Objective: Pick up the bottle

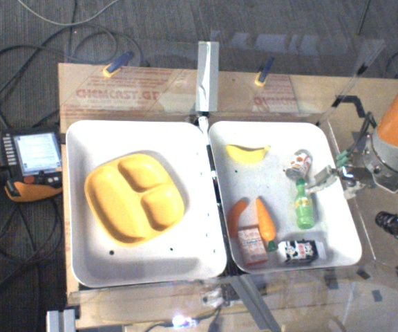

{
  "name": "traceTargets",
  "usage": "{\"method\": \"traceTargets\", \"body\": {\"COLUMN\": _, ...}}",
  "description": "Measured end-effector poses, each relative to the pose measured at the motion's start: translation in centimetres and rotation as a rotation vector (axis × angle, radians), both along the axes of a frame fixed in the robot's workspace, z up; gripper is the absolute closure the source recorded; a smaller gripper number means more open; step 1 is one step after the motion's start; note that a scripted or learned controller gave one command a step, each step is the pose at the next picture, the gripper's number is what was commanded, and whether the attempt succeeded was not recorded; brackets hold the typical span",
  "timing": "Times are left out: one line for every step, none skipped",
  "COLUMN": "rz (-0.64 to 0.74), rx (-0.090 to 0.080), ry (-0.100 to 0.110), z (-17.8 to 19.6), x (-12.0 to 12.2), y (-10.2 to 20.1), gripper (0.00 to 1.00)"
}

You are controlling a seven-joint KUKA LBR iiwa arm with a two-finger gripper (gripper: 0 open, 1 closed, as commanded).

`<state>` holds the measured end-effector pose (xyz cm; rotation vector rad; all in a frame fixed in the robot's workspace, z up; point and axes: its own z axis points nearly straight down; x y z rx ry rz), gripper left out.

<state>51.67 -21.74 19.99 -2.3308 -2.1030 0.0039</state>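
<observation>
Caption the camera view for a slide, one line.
Claw poised at the top of the green bottle in the right bin; yellow divided plate in the left bin.

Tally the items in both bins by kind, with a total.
Left bin:
Yellow divided plate: 1

Right bin:
Banana: 1
Green bottle: 1
Can: 1
Carrot: 1
Reddish sausage-shaped piece: 1
Small red packet: 1
Black-and-white carton: 1

Total: 8

The pincer sits just above the bottle.
</observation>
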Motion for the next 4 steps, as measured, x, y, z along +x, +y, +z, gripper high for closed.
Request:
{"method": "traceTargets", "body": {"rz": -0.084, "rx": 0.001, "ry": 0.001, "z": -9.0, "x": 3.9, "y": 1.1, "gripper": 0.00}}
{"method": "traceTargets", "body": {"rz": 0.046, "rx": 0.009, "ry": -0.009, "z": -10.8, "x": 5.5, "y": 1.0, "gripper": 0.00}}
{"method": "traceTargets", "body": {"rz": 0.046, "rx": 0.001, "ry": -0.017, "z": -9.9, "x": 5.6, "y": 0.8, "gripper": 1.00}}
{"method": "traceTargets", "body": {"rz": -0.141, "rx": -0.002, "ry": -0.001, "z": -3.7, "x": 7.8, "y": 5.5, "gripper": 1.00}}
